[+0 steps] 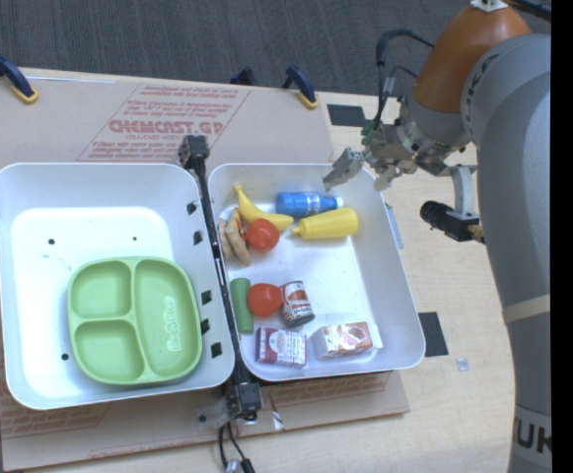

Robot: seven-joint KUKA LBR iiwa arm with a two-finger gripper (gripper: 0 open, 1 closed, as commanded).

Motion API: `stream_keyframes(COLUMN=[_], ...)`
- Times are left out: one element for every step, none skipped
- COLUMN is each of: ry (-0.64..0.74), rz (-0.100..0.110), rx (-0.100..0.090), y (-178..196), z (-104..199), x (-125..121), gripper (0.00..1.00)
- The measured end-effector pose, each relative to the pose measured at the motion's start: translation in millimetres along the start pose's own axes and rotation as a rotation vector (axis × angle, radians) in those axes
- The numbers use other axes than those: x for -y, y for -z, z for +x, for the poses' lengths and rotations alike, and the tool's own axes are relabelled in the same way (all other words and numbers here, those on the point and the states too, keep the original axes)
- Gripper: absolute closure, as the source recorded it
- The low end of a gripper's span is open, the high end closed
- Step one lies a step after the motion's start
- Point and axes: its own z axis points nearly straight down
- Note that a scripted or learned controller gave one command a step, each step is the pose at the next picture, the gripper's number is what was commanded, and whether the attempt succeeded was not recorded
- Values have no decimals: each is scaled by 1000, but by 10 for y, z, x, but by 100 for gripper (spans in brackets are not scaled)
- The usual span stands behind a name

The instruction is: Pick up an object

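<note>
A grey robot arm reaches in from the right, its gripper (363, 168) hanging above the far right corner of the right bin (396, 294). Its two fingers look spread apart with nothing between them.

Nearest below it lies a blue bottle (306, 203) on its side, just beside a yellow bottle (329, 226). To grasp well, I judge the gripper should come straight down over the blue bottle's middle, fingers straddling its narrow width, clear of the bin wall and the yellow bottle.

The blue bottle is small, smooth and rounded, so it may roll or slip.

Further left sit a banana (250, 211) and a tomato (261, 234); nearer are a second tomato (264, 299), a can (297, 304) and two packets (281, 347). The left bin (30, 200) holds a green tray (134, 319).
</note>
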Motion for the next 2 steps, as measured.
stream_keyframes(ry=[-5,0], rz=[22,21], rx=[-10,-9], y=[-1135,-1015], z=[913,909], x=[-32,-41], gripper=[0,100])
